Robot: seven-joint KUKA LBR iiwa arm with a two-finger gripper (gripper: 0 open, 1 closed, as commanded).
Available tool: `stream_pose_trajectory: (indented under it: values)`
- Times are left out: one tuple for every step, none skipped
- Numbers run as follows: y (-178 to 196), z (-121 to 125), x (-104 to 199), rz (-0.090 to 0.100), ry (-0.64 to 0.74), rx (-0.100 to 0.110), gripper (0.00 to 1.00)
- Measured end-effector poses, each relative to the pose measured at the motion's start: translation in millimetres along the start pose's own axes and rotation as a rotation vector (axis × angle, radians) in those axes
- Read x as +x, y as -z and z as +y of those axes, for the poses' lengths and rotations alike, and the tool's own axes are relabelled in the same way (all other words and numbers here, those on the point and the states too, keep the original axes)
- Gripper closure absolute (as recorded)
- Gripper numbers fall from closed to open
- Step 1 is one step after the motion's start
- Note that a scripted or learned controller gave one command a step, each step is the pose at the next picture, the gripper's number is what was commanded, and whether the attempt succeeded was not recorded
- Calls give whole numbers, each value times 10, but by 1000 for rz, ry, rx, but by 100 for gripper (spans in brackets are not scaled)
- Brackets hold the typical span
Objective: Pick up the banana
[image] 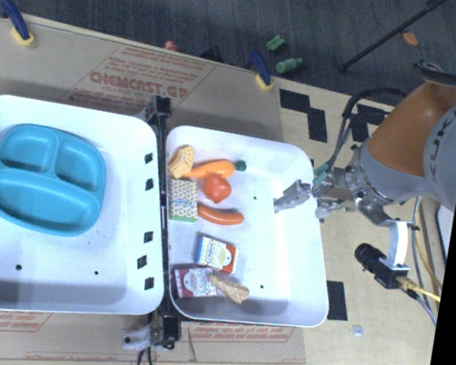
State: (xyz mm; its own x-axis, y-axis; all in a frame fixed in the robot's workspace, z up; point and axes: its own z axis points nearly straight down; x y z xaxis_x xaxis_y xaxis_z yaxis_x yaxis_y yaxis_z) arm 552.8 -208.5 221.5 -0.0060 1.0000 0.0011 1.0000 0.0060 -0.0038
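Banana (181,161) sits in the right bin (306,260), at its far-left corner, against the wall shared with the left bin (47,281). It's short and stubby, long axis roughly along that wall. Gripper (293,194) hangs over the bin's right rim, near the far-right corner, nothing between it and the bin floor; can't tell its opening from here. So the banana lies straight across the bin to the left of the gripper, well apart. In the way or close: carrot (215,168) just beside the banana on its right, tomato (216,188) near that, sausage (220,215) below, a patterned block (183,199) just below the banana. Likely tight grasp: wall on one side, carrot on the other. Blue tray (45,177) in the left bin is irrelevant.
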Motion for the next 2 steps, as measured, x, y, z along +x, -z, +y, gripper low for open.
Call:
stream_pose_trajectory:
  values:
    - [-309,-704,1225,1,317,2,0]
    - [-303,-44,1632,-1,271,0,0]
